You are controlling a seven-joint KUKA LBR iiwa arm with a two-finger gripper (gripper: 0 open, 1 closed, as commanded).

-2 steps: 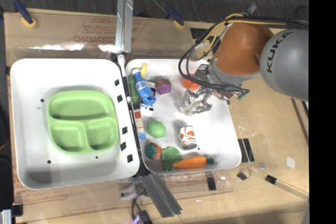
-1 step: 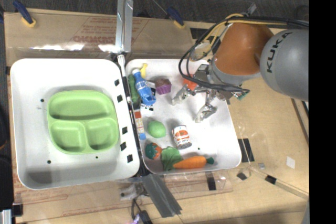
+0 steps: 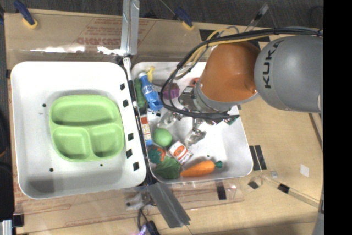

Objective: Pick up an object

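Note:
The right bin (image 3: pixel 237 147) holds a heap of small items along its left and front sides. Among them are a blue bottle (image 3: pixel 149 94), a round green ball (image 3: pixel 163 137), a small red and white can (image 3: pixel 180 152), an orange carrot (image 3: pixel 199 168) and a dark green leafy piece (image 3: pixel 165 169). A purple item (image 3: pixel 171 92) lies near the bottle. My gripper (image 3: pixel 196 134) hangs under the orange wrist over the middle of this bin, just right of the green ball and above the can. Nothing shows in its grasp.
The left bin (image 3: pixel 22 118) carries a light green divided tray (image 3: pixel 86 126). A metal divider bar (image 3: pixel 131 25) rises between the bins at the back. Cables loop over the right bin's far side. Brown cardboard surrounds both bins.

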